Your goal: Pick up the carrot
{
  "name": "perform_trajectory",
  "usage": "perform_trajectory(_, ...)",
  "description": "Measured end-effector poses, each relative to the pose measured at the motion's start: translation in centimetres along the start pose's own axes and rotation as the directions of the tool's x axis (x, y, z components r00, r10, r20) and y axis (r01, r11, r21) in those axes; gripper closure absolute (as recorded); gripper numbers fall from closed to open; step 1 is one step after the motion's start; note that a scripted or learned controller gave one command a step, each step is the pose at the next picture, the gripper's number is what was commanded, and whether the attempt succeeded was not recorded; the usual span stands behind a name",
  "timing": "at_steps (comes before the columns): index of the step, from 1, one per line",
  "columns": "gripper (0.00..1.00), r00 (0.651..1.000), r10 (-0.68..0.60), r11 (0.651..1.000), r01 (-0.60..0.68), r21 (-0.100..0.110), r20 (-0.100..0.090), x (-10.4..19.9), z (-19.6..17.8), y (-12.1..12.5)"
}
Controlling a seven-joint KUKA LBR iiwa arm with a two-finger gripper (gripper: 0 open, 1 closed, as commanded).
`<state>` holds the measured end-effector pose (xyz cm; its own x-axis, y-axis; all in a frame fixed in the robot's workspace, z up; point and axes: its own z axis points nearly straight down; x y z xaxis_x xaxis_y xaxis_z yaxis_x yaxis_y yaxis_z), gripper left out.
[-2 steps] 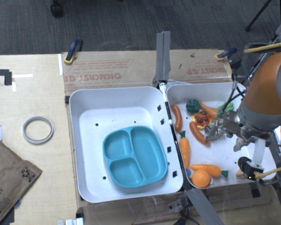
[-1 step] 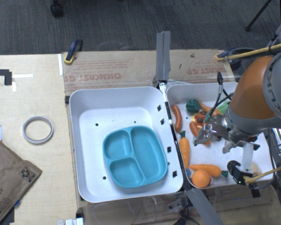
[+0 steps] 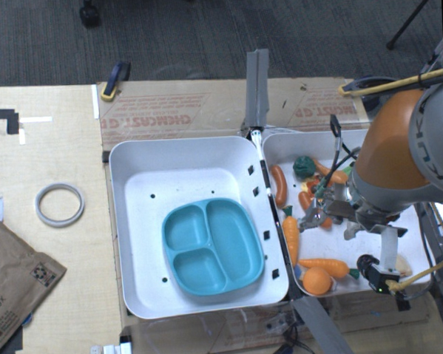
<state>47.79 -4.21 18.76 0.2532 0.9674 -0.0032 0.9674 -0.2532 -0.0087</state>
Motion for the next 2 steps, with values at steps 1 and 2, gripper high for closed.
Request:
perform_trajectory(1, 0.00, 0.996, -0.087, 0.996, 0.087, -0.002, -0.003, -6.4, 9.9, 1.7)
perform_trajectory(2, 0.00, 0.996, 0.095, 0.996, -0.095, -0.003, -0.003, -4.8, 9.9, 1.2)
